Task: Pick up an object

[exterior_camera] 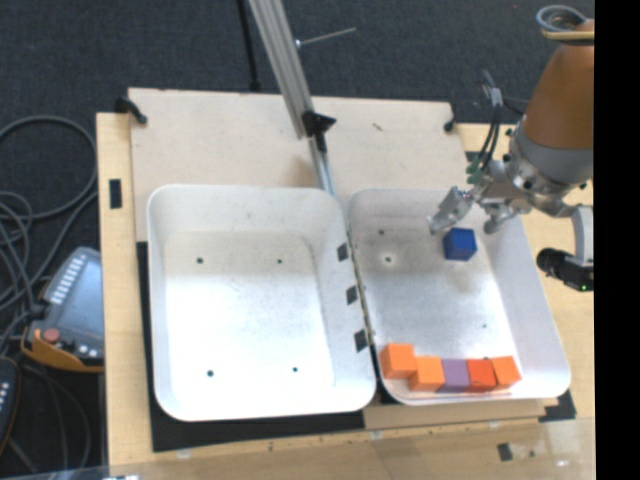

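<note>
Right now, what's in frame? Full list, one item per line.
Shallow white plastic bins: 2, white, side by side on the bench; left one, right one.
Small blue cube: 1, blue, right bin, far part, just below the claw.
Small orange blocks: 4, orange, right bin's near edge, in a row.
Small purple block: 1, purple, within that row.
Grey handheld pendant: 1, left of the bench.
Arm: 1, grey and orange, from the right.
Claw: 1, over the right bin.
</note>
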Robot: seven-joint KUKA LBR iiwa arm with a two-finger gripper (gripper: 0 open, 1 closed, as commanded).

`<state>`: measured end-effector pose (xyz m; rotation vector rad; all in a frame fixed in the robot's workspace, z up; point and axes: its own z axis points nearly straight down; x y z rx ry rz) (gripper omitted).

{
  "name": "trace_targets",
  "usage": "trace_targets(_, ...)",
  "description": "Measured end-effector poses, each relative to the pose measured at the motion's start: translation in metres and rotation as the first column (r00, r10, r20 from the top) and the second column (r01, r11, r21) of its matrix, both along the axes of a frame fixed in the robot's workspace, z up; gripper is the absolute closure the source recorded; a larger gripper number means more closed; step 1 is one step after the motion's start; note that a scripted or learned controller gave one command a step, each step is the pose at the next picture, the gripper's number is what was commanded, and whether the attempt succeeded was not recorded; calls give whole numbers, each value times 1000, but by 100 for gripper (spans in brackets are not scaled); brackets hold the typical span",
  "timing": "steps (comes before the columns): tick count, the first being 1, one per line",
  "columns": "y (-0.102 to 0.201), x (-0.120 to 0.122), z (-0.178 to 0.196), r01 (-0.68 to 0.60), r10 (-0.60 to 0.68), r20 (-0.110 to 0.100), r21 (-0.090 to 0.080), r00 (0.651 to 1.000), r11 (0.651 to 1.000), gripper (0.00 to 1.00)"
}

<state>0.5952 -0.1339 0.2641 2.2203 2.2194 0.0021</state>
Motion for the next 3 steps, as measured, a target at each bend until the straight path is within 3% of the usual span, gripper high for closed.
trace_targets(1,-81,-1,48,5,-5,4,-6,1000,1000,0)
trace_targets(2,-75,15,-115,0,0,-8,1,1000,1000,0)
trace_targets(3,-79,41,-128,0,0,0,-2,1000,1000,0)
